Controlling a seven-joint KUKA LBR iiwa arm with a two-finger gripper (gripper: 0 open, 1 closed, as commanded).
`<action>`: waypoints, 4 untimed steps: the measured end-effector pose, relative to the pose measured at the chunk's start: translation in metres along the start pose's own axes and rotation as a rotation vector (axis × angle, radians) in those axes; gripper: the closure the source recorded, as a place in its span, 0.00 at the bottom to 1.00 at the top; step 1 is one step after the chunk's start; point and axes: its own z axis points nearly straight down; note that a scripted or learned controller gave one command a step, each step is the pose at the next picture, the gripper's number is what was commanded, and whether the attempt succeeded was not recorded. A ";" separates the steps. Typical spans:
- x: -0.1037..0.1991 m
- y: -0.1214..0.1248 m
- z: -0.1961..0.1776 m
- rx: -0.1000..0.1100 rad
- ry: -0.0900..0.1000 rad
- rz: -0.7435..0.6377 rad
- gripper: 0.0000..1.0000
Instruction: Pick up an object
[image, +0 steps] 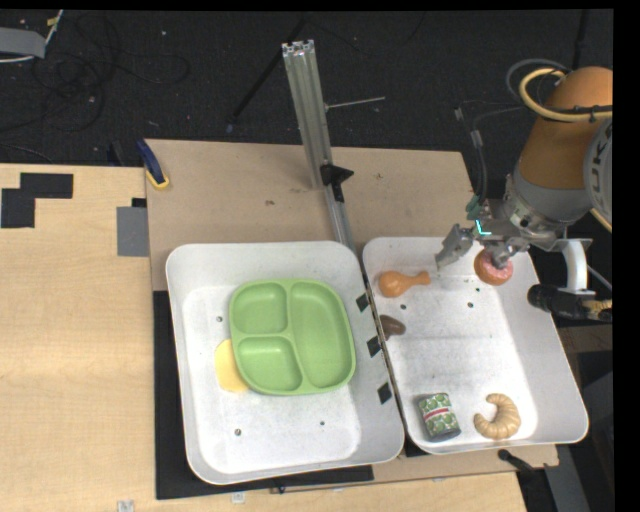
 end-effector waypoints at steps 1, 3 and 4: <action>0.000 0.001 -0.001 -0.002 0.000 0.000 0.00; -0.008 -0.008 0.098 0.005 0.000 0.001 0.00; -0.008 -0.006 0.129 -0.006 -0.002 0.000 0.00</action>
